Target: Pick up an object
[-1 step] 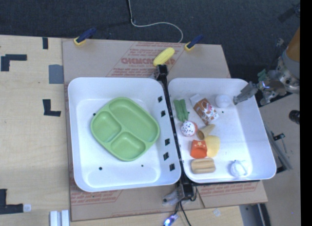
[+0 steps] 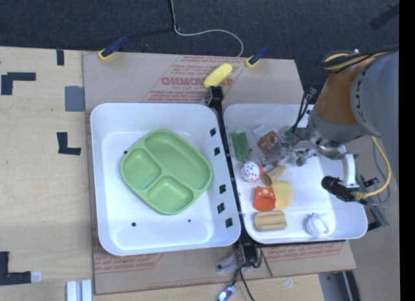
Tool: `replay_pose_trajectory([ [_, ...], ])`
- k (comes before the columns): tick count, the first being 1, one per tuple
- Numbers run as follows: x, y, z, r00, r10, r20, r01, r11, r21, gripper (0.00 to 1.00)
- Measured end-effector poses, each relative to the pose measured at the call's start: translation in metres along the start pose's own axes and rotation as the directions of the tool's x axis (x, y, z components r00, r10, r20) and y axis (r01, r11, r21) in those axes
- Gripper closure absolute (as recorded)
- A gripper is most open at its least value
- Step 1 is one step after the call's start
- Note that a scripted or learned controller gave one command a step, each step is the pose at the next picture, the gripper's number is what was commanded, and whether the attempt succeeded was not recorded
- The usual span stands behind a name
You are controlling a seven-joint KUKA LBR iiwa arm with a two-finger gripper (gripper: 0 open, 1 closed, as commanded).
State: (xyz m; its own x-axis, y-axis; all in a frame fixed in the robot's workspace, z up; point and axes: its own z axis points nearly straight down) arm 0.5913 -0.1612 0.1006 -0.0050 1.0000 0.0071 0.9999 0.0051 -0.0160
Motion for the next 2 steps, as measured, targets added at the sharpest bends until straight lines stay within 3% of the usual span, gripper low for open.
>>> replay_pose_trajectory([
  [1,0.067,-0.1,0.019,1.0,0.004,0.005,-0.004,1.0,-0.009,0.0],
  [2,0.062,-0.108,-0.169,1.0,0.003,0.01,-0.003,0.999,-0.032,0.0],
])
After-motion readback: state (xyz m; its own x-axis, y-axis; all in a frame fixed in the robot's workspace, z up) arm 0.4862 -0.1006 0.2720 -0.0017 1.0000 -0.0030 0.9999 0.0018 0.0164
